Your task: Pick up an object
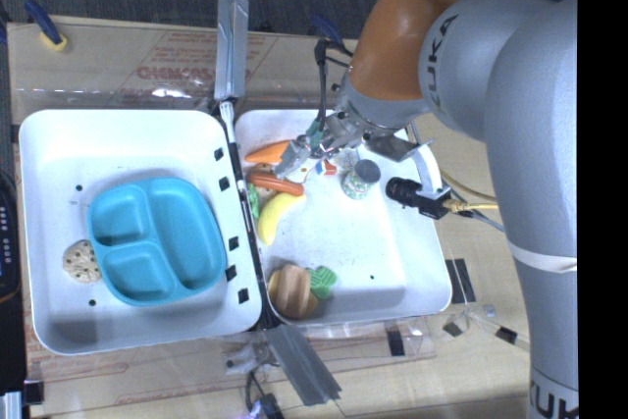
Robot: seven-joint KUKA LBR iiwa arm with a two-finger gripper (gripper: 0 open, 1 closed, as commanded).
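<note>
From my remote station, the overhead camera looks down at a slant on two shallow white bins set side by side on a cardboard-lined bench. The grey arm [510, 113], its orange band [397, 44] bright above the wrist, reaches in from the right and bends over the far end of the right bin [392, 260]. Its gripper [312, 144] hangs low at that bin's far left corner, just beside an orange carrot [267, 153]; I cannot tell from this angle whether the claw is spread or closed, and I see nothing clearly held in it. Below the carrot lies a red-orange sausage-like piece [277, 183], and nearer the camera a yellow banana [275, 215] lies against the divider wall between the bins, with something green [253, 202] wedged beside it. A small grey round object [361, 176] sits under the wrist, toward the bin's middle. At the near left corner of the same bin, a brown round object [288, 290] touches a green leafy toy [323, 282]. In the left bin [49, 142], a blue three-compartment tray [157, 238] lies tilted across the floor, and a speckled cookie [82, 261] rests just beside its left edge.
</note>
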